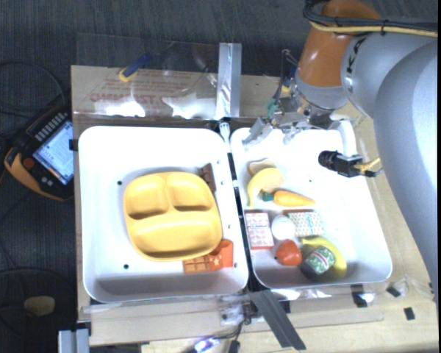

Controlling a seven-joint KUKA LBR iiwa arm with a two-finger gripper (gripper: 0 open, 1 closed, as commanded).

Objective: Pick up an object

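Observation:
My gripper (273, 131) hangs over the far edge of the right bin (367, 219), its two grey fingers spread open with nothing between them. Just below it in that bin lie a yellow banana (262, 182) and an orange carrot (295, 197). Nearer the front are a red-and-white box (257, 229), a white ball (283, 229), a patterned packet (307, 221), a red tomato (287, 252) and a green can (319, 261) resting on a yellow piece.
The left bin (103, 197) holds a yellow divided tray (173, 215), a brown piece (206, 173) at its far corner, and an orange block (225, 254) with a brown waffle (198, 265) at the front. A black fixture (337, 160) juts over the right bin. A pendant (48, 153) lies off the bench at left.

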